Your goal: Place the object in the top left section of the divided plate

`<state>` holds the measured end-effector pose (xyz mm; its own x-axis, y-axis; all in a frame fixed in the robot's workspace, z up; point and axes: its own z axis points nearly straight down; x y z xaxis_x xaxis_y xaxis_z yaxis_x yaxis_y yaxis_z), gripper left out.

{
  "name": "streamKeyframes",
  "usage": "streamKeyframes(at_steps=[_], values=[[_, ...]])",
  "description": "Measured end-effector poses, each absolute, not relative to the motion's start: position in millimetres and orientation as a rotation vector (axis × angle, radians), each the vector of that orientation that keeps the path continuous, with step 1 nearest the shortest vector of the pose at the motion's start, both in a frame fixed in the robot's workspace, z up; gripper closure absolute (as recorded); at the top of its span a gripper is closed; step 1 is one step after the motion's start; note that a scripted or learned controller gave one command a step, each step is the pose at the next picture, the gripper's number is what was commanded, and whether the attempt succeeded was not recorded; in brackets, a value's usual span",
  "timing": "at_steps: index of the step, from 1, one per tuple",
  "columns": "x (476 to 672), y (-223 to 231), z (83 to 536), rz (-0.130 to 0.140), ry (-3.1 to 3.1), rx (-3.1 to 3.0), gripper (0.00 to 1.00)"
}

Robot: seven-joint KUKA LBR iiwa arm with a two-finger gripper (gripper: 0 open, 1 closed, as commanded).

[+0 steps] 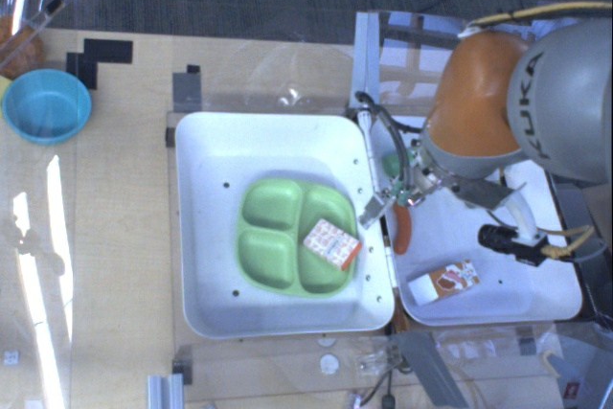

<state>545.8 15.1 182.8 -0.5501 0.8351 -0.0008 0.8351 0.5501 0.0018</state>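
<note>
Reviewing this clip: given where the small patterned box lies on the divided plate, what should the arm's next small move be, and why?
Probably move the gripper left over the small patterned box to regrasp it. The box lies in the lower right section of the green divided plate, not the top left, and the gripper sits at the bin wall beside it.

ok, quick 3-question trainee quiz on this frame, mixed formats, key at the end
1. True or false: the small patterned box lies in the top left section of the green divided plate.
2. Which bin holds the plate? A) left bin B) right bin
3. Fill in: the bowl on the bench at far left is ____.

Key
1. False; it lies across the plate's right side, toward the lower right section.
2. A
3. blue
</note>
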Motion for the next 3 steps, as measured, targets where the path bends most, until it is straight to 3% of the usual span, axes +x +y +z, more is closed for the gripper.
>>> streamKeyframes(at_steps=[1, 3], values=[[547.3, 16.4, 190.9, 0.003, 2.766, 1.486, 1.0], [550.3, 18.7, 206.7, 0.004, 2.771, 1.479, 1.0]])
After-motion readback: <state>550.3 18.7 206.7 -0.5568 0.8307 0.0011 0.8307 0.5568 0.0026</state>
